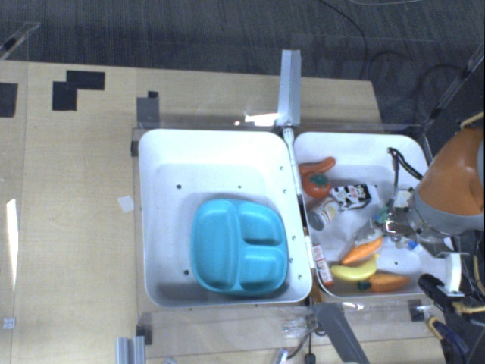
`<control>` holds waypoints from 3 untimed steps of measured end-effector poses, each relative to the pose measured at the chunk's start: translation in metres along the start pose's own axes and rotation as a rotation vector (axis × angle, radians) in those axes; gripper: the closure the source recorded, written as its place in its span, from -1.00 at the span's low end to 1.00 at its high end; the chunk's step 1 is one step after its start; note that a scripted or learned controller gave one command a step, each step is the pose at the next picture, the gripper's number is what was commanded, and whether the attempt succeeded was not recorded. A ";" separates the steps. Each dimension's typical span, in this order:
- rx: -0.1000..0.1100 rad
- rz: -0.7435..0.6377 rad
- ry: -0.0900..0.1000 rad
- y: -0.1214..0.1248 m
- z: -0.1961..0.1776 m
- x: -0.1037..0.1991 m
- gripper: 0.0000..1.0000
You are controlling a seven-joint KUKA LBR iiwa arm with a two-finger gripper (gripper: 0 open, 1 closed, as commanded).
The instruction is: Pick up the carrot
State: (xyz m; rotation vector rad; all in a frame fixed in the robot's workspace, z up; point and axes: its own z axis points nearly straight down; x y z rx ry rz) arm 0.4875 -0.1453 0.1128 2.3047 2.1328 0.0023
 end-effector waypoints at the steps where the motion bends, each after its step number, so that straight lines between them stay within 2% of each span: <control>1: -0.007 -0.098 0.001 0.003 0.023 -0.004 -1.00; 2: -0.018 -0.101 -0.001 0.007 0.011 -0.003 1.00; 3: -0.003 -0.087 0.000 -0.005 -0.072 0.073 1.00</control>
